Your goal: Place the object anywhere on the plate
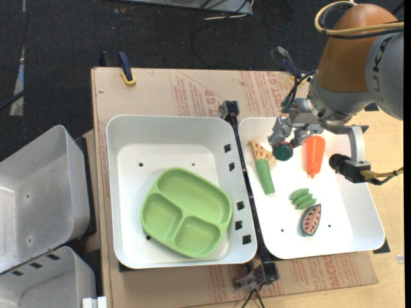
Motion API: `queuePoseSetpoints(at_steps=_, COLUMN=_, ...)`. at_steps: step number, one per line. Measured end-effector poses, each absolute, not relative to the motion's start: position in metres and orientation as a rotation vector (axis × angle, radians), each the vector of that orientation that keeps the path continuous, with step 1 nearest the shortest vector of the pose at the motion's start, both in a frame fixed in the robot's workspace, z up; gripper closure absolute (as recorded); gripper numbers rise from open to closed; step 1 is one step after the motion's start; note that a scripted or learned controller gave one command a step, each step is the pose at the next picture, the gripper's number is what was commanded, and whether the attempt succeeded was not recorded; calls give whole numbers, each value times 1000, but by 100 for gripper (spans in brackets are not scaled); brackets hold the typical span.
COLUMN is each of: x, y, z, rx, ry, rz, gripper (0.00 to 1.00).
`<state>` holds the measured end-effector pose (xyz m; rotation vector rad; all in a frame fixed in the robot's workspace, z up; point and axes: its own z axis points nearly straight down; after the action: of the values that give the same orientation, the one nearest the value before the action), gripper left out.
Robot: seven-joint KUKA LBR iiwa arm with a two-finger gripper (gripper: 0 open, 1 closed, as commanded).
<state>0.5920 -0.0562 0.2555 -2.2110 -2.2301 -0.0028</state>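
Note:
A light green plate [186, 213] with three compartments lies in the left white bin [128, 140], toward its front. My gripper [287, 140] hangs low over the back left part of the right bin [359, 223]. A small dark green round object [283, 152] sits right at the gripper's tip. The gripper's body hides whether that object is held or rests on the bin floor.
The right bin also holds a tan pizza-like wedge [260, 150], a green stick [265, 176], an orange carrot [313, 154], a green pea pod [300, 197] and a watermelon slice [311, 219]. A black divider [244, 185] runs between the bins. Grey tubs [38, 191] stand at the left.

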Motion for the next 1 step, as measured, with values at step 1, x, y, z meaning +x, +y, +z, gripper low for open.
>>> queuePoseSetpoints(at_steps=1, x=593, y=5, z=249, rx=-2211, ry=-2229, rz=-1, gripper=100)
